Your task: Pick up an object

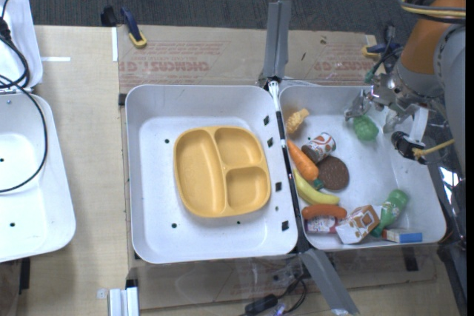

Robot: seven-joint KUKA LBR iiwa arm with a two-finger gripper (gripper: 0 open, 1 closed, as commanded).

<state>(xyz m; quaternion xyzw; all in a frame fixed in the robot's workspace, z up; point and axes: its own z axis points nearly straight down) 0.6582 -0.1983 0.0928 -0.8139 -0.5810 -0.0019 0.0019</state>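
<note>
My gripper (376, 112) hangs over the far right corner of the right bin (419, 181), its fingers spread open with nothing between them. A small green round toy (365, 130) lies on the bin floor just in front of the left fingertip (357, 109). Further left and nearer lie a yellow corn piece (298, 119), a red and white can (321, 145), a brown disc (333, 174), a carrot (304, 161), a banana (314, 192), a sausage (324, 212), a small carton (358, 223), a green bottle (393, 206) and a flat box (404, 236).
The left bin (148, 159) holds a yellow divided plate (222, 171). A grey divider post (278, 41) rises between the bins at the back. White equipment with black cables (18, 129) stands at the far left. The grey and orange arm (437, 26) comes in from the upper right.
</note>
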